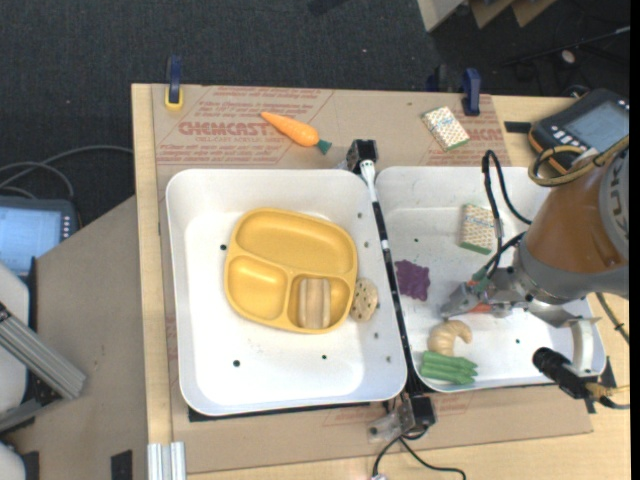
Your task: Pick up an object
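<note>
Two shallow white bins side by side on the bench: left bin (200, 368) holding a yellow divided tray (262, 243) with a pale bread-like piece (313, 302) in one compartment and a speckled cookie-like item (365, 300) just beside the tray's right rim; right bin (420, 200) crossed by the grey-and-orange arm (580, 233) reaching in from the right. Below the wrist, gripper (468, 302) low over the bin floor, just above a cream croissant-shaped piece (449, 336), likely the object to pick; grip state impossible to tell, nothing visibly held. Nearby: green bean pods (447, 369), purple piece (412, 279), patterned block (479, 226). For a clean pick, better to centre over the croissant, well clear of the beans, before descending. Fingertips blurred and partly masked by cables and wrist; arm cut off at the right edge.
</note>
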Tool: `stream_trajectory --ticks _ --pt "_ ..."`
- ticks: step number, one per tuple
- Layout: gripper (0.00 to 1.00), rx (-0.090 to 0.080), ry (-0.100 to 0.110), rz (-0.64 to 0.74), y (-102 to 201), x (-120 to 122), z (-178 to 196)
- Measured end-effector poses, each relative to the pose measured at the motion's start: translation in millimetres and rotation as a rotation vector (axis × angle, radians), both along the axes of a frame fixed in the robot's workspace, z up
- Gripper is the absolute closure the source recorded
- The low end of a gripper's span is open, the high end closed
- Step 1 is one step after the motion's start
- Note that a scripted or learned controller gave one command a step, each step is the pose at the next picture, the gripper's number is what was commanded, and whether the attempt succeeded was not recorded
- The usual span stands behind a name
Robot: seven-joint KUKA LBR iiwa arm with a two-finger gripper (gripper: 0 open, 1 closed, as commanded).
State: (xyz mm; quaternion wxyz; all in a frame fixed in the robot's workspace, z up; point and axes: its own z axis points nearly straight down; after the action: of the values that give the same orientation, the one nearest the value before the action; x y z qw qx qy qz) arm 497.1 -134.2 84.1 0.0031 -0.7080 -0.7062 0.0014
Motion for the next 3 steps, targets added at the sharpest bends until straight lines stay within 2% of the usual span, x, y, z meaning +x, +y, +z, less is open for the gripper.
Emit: stream_trajectory --ticks 1,2,3 --pt "0.0 -0.005 -0.014 0.006 -3 82 1" --pt "0.0 -0.008 -0.017 0.005 -52 172 2" --pt "0.0 0.0 0.0 0.002 -16 103 0"
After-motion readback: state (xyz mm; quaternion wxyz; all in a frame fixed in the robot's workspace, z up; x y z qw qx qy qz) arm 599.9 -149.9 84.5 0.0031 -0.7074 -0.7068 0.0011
